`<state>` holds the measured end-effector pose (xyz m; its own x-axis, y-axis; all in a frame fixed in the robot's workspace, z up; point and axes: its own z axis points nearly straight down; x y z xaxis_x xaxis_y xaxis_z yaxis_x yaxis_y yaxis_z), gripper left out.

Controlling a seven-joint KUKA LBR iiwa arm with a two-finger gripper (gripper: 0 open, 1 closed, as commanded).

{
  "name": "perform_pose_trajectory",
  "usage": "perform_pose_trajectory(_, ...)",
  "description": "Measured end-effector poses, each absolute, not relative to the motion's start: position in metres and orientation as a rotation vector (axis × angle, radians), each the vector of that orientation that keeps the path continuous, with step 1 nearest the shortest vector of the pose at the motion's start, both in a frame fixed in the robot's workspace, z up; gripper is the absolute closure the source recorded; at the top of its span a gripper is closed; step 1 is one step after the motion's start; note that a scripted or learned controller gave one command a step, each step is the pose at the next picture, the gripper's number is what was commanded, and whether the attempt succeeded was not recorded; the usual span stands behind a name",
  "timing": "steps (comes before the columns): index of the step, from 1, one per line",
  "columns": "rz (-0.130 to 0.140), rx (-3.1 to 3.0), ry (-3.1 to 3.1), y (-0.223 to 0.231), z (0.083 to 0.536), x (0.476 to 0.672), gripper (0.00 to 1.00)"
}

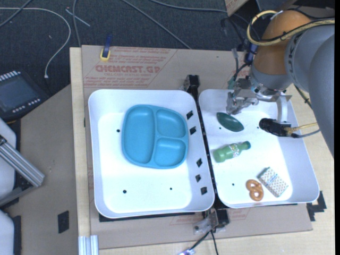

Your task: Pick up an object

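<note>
— Gripper (234, 108) position? Grip state?
— Upper right of frame, over the right bin (297, 185), just above the teal spoon (231, 122). Grip state: cannot tell.
— Bottle (230, 151)?
— Below the spoon, lying flat.

Two shallow white bins sit side by side on the desk, their inner rims touching along a line of black clips (198, 163). The left bin (106, 185) holds a blue divided plate (154, 136), lying flat in its far half with three compartments facing up. A sheet of brown cardboard (127, 65) printed with red lettering lies under both bins and reaches past their far edges. A blue clip (107, 48) stands at the far left corner of that cardboard. Grey cables (58, 15) loop over the dark floor beyond the desk, and a dark device (16, 92) rests off the desk's left edge.
</note>
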<state>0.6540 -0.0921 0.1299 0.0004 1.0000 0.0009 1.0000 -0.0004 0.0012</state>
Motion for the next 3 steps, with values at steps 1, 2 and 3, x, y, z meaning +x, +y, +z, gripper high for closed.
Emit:
perform_pose_trajectory(1, 0.005, 2.219, 2.218, -0.099, 0.178, 0.651, 1.0)
perform_pose_trajectory(2, 0.007, 2.217, 2.219, -0.099, 0.233, 0.652, 1.0)
perform_pose_trajectory(3, -0.002, 2.22, 2.229, -0.046, 0.227, 0.627, 1.0)
